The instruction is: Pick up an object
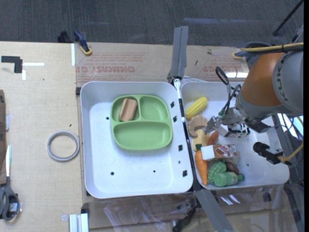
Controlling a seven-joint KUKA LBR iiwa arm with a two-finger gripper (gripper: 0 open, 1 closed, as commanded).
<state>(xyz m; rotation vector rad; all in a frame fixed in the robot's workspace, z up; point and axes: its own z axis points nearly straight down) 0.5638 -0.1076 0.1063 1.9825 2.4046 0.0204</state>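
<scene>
The right bin (270,175) holds a pile of toy food: a yellow corn cob (196,107), a tan ridged shell-like piece (197,125), an orange carrot (201,166), a white and red carton (219,152) and a green bumpy vegetable (222,174). My gripper (216,125) hangs low over the middle of this bin, just right of the tan piece and above the carton. I see nothing clearly between its fingers.
The left bin (96,178) bears a green divided plate (143,122) with a brown bread-like piece (128,109) in its upper left section. A grey ring (63,145) and scissors (8,199) lie on the bench at the left. A metal divider (179,57) stands between the bins.
</scene>
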